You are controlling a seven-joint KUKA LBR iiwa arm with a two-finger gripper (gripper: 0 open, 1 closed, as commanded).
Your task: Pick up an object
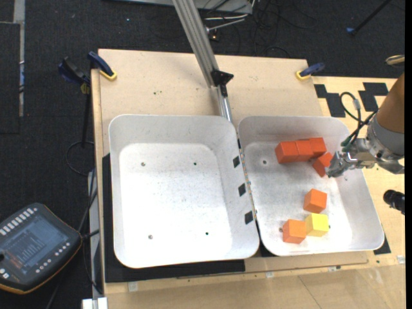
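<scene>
End effector (336, 167) is seen low in the right shallow white bin (360, 237), touching a small red-orange block (321, 164) beside a long orange block (300, 150); finger state cannot be told. An orange cube (315, 200), a yellow cube (318, 224) and another orange cube (294, 230) are placed nearer the front

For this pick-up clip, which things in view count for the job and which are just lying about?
Job:
- hand
- right bin
- long orange block
- small red-orange block, by the hand
- orange cube
- yellow cube
- orange cube at front

Lying about:
- left bin
- pendant
- clamps
</scene>
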